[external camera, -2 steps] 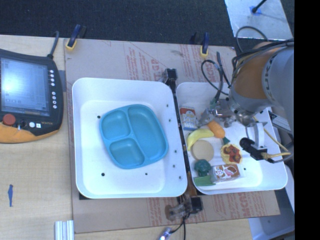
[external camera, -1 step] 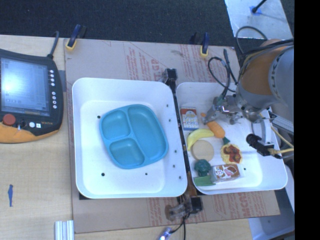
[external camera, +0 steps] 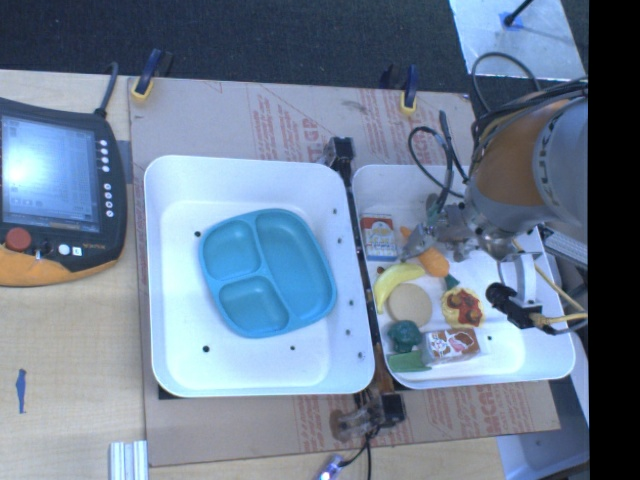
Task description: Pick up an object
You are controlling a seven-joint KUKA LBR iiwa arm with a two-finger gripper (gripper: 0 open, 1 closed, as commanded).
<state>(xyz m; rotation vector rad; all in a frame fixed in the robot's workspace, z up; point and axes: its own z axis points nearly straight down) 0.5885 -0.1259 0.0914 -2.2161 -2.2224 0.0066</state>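
Nearest us, the snack packet [external camera: 452, 344] lies at the right bin's [external camera: 545, 368] front edge. Left of our gripper [external camera: 440, 240] curves the banana [external camera: 396, 280], long axis slanting; the orange piece [external camera: 434, 262] sits just below it. Grip state: we cannot tell.

From my remote station: left bin [external camera: 170, 368] holds a blue divided plate [external camera: 266, 271], roughly centred. Right bin [external camera: 540, 366] is crowded: banana [external camera: 392, 278], round tan disc [external camera: 409, 304], small carton [external camera: 379, 237], green item [external camera: 405, 336], an orange piece [external camera: 433, 262], and a flat printed packet [external camera: 452, 344]. The arm [external camera: 520, 163] reaches over this bin; gripper [external camera: 443, 233] sits low near the orange piece, possibly touching it; glare obscures contact. Teach pendant [external camera: 55, 198] rests left of the bins.
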